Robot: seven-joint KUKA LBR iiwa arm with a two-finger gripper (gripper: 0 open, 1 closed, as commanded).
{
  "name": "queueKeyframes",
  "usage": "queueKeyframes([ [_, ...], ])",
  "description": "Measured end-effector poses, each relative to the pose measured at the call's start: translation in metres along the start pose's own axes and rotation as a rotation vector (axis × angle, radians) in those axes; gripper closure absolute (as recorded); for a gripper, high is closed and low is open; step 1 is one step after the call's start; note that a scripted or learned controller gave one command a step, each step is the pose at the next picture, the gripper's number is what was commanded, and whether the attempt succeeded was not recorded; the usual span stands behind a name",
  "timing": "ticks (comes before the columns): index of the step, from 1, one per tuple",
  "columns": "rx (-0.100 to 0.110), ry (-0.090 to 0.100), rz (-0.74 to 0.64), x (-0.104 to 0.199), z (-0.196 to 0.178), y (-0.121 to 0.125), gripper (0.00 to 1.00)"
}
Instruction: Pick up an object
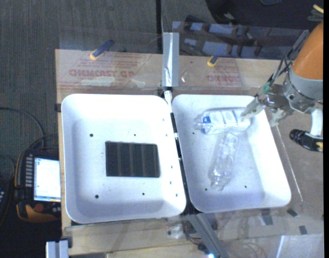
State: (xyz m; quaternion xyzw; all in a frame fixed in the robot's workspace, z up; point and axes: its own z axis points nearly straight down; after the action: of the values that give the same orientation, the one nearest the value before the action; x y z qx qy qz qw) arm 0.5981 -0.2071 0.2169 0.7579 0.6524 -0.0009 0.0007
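Observation:
A clear plastic bottle with a blue cap [222, 121] lies on its side at the back of the right bin [272, 198]. A second clear bottle [223, 161] lies lengthwise just in front of it, and the two touch. A black ridged rectangular pad [132, 159] lies flat in the middle of the left bin [78, 198]. My gripper [262, 117] hangs over the right bin's back right corner, open, with nothing between its fingers. Its left fingertip [251, 112] is close to the base end of the capped bottle.
The grey wrist with the orange band [309, 63] comes in from the upper right. A black cylindrical part [304, 138] sticks out beside the right bin's rim. A metal divider post [170, 63] stands behind the seam between the bins. A controller pendant [38, 179] lies left of the bench.

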Motion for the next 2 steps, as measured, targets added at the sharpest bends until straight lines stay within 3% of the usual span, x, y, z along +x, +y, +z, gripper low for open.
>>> queueKeyframes([
  [1, 0.002, 0.003, -0.056, 0.047, 0.052, -0.044, 0.0],
  [2, -0.009, 0.002, -0.029, 0.061, 0.118, -0.093, 0.0],
])
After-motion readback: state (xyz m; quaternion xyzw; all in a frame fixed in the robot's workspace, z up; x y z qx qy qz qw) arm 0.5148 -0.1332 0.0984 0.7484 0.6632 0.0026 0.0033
